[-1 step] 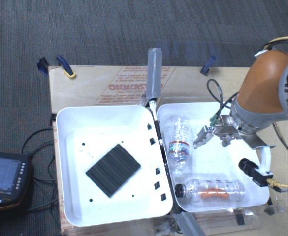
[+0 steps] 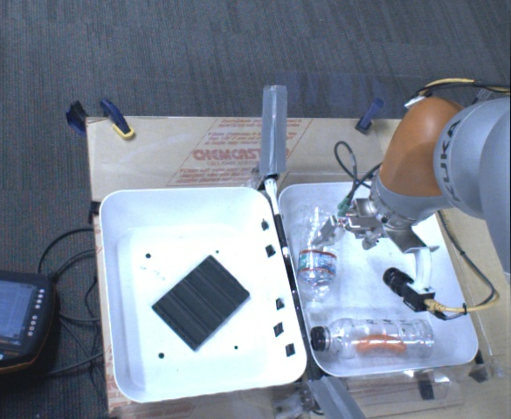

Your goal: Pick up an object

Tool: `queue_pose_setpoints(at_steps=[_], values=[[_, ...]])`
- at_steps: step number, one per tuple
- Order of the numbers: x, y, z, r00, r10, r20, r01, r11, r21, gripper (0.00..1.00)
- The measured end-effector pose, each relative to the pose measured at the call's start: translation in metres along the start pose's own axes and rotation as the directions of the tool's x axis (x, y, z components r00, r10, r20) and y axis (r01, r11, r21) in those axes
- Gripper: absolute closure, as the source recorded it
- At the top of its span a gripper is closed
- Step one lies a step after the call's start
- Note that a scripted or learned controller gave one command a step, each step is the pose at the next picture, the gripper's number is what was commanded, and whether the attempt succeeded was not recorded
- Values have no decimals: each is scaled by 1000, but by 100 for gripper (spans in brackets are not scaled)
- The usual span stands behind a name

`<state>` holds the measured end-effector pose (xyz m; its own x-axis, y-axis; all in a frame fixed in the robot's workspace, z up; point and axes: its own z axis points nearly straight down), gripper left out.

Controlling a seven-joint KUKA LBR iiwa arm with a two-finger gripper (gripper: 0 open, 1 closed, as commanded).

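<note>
Clear small bottle point(image 2: 317, 264) sits in right bin point(image 2: 460, 321), standing-ish, long way running up-down in your view, just left of gripper point(image 2: 353, 225); you can't tell if jaws spread or pressed; bigger bottle point(image 2: 373, 337) lies sideways below, nearer you

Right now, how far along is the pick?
Done: the arm has reached over the right bin, with the gripper low beside the small bottle. In hand: nothing visibly between its fingers, so no grasp shows. Left: the grasp and lift. The small bottle and the large bottle both lie in the right bin, and the dark pad lies in the left bin.
</note>
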<state>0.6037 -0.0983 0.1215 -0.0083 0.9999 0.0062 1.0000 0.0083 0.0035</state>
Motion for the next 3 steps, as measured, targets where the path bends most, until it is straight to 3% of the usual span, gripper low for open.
queue_pose_setpoints(at_steps=[1,2,3], values=[[18,-2,34,991,-133,3,133,991,6,0],[17,-2,26,992,-127,0,127,992,9,100],[19,41,-65,958,-288,4,288,958,6,100]])
